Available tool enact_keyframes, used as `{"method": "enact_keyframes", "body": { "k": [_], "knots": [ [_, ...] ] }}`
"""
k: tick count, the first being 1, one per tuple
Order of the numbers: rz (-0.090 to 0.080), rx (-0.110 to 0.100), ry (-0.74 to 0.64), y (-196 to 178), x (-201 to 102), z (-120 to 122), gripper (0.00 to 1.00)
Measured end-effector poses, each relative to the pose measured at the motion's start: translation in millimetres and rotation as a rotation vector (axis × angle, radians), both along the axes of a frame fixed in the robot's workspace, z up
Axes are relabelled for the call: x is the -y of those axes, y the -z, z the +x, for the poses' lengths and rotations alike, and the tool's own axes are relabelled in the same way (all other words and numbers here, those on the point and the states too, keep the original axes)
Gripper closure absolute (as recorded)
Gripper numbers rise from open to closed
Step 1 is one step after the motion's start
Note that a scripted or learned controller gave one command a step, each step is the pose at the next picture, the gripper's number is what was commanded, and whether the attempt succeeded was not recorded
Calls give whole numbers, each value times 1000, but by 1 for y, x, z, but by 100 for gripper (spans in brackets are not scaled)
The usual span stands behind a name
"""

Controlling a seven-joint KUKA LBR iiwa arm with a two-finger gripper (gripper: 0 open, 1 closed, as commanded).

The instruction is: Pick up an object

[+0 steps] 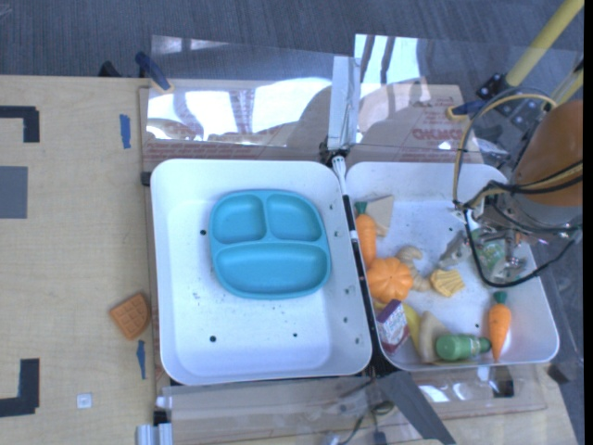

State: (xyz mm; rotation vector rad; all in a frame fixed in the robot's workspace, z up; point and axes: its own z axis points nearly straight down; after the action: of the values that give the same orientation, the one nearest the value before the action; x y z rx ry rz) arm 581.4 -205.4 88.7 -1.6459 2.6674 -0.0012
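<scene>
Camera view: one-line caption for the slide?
KUKA arm's gripper low in the right bin among toy food, including an orange pumpkin and carrot; blue divided plate in the left bin.

A blue plate (270, 244) sits in the left bin (185, 341). A small brown waffle (131, 315) lies on the desk (65, 248) beside that bin.

Red printed lettering is showing on the cardboard panel (428, 123) standing behind the right bin (542, 336), but it is appearing reversed and too blurred to read. A small packet (393, 325) lying in that bin is bearing a label, likewise illegible.
</scene>
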Motion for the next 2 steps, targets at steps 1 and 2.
{"method": "enact_keyframes", "body": {
  "k": [1,2],
  "knots": [
    [8,17,-34,-3,6,-92,0],
    [-1,9,43,-1,-28,-25,0]
  ]
}}
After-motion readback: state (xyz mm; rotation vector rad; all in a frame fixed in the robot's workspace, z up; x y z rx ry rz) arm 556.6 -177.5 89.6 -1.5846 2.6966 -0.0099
